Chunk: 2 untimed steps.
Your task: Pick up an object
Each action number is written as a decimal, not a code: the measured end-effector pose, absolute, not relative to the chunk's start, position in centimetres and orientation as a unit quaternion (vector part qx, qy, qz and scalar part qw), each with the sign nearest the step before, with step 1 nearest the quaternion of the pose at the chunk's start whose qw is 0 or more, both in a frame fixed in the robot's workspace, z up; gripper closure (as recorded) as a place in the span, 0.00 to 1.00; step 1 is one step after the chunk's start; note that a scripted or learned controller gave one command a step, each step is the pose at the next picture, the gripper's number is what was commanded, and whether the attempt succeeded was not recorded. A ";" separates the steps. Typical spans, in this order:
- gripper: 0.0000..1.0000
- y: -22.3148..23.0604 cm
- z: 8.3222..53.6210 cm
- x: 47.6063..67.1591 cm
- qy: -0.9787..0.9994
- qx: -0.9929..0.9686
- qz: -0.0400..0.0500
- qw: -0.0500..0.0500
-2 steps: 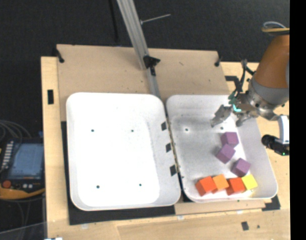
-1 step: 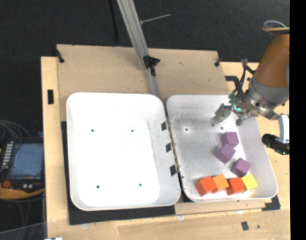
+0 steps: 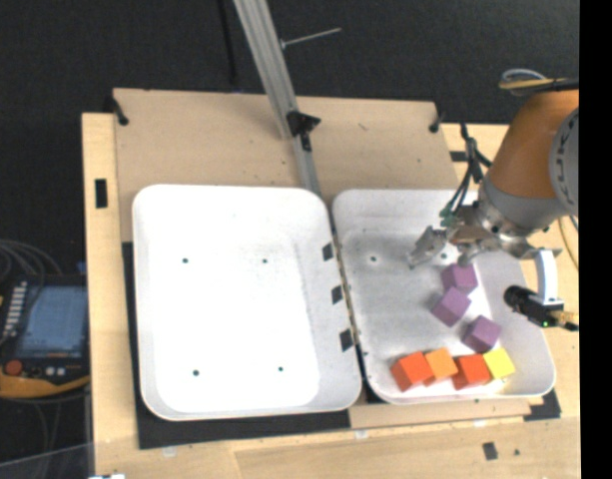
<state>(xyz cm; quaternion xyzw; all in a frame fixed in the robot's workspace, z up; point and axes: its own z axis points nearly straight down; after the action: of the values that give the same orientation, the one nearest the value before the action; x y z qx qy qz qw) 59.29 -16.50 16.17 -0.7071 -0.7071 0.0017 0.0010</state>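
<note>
Wooden counter (image 3: 236,138) carrying two white bins, blocks gathered in the right bin (image 3: 385,228).

Nearest its front wall, orange blocks (image 3: 417,369) and a yellow block (image 3: 499,363) are lined; beyond, three purple blocks (image 3: 451,305); farthest, the gripper (image 3: 437,250) is seen with fingers spread, nothing between them.

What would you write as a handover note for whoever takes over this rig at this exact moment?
Gripper: over the right bin, fingers spread, nothing between them; it sits just up and left of the purple blocks.
Objects: three purple blocks in a loose column at the bin's right middle; along the near wall a row of orange blocks, a red-orange one and a yellow block.
Done: nothing picked yet.
Left: lower onto one block, probably the top purple one, close and lift.
</note>
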 end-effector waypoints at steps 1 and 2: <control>0.00 -16.4 11.1 58.3 -0.707 -0.707 0.001 -0.001; 0.00 -16.6 9.8 58.4 -0.705 -0.709 0.000 -0.001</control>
<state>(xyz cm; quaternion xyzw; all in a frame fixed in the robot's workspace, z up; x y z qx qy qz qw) 58.42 -16.56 9.78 -0.7089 -0.7054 0.0003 -0.0013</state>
